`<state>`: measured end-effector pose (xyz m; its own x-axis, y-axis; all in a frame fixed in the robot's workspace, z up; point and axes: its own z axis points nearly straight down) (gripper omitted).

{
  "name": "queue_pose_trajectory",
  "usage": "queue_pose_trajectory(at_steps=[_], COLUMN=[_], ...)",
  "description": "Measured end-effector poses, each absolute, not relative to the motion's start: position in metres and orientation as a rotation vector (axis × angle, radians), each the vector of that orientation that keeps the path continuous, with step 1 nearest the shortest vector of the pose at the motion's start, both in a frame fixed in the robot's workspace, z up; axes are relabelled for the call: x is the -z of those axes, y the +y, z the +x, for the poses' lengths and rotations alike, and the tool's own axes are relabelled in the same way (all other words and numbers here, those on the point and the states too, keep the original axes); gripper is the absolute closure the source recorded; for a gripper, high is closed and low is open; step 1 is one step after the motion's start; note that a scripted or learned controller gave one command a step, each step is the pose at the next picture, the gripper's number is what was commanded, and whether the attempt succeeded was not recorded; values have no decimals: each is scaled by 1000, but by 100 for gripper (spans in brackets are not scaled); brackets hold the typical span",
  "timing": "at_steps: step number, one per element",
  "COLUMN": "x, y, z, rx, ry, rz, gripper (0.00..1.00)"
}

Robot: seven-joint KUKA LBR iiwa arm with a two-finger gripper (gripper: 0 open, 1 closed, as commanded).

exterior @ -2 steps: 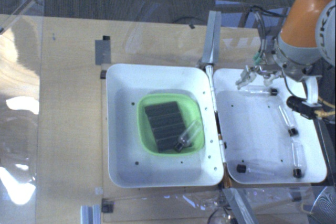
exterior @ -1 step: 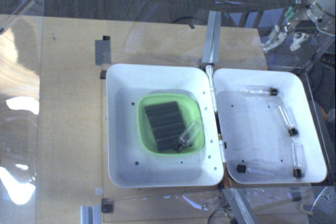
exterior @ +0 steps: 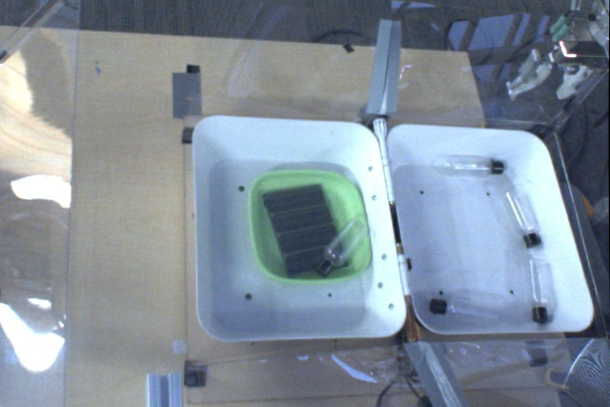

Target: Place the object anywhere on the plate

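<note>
A green plate point(exterior: 259, 210) sits in the left white bin point(exterior: 214, 234). On it lie a dark grey ribbed block point(exterior: 297, 226) and a clear tube point(exterior: 347, 241) with a black cap, which rests at the plate's lower right, partly against the block. My gripper point(exterior: 547, 81) hangs at the top right, beyond the far edge of the right bin point(exterior: 457, 205) and well away from the plate. Its two pale fingers stand apart with nothing between them.
Several clear tubes with black caps lie in the right bin: one near the far wall point(exterior: 469, 165), one along the right side point(exterior: 520, 214), one at the lower right point(exterior: 540, 286), one near the front point(exterior: 467, 305). A metal bar point(exterior: 384, 71) stands behind the bins.
</note>
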<state>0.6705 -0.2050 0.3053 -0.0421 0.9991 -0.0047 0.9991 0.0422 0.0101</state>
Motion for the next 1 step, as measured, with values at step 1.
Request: queue_pose_trajectory(at_steps=[1], x=[-305], y=[-204], z=[671], rx=[-6], ry=[2262], rz=[2166], gripper=[0])
